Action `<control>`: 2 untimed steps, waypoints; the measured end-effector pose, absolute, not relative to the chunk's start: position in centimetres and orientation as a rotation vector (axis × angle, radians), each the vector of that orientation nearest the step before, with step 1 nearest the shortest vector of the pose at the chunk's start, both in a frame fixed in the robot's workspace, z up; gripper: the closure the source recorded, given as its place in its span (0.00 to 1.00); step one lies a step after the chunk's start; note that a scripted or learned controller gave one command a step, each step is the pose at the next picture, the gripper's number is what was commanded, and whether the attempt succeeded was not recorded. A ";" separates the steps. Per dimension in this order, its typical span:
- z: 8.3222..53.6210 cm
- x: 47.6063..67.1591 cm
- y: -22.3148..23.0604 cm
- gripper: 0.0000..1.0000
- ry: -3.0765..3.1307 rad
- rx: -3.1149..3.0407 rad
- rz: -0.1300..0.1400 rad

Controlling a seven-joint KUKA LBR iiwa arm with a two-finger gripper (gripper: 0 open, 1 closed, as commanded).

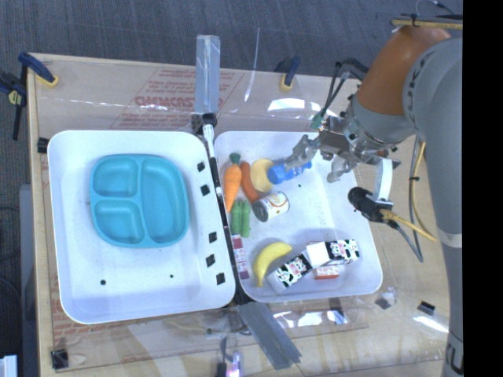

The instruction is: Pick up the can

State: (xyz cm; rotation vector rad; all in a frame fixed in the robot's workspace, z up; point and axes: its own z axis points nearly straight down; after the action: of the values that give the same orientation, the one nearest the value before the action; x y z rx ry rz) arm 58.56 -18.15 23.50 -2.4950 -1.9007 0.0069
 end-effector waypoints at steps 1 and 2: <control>9.1 59.4 -16.9 0.00 -2.318 -2.115 0.003; 10.1 59.4 -16.9 1.00 -2.321 -2.110 0.005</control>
State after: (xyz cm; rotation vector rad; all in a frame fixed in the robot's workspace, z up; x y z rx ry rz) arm 59.39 -16.94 10.07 -2.1103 -2.3206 0.0052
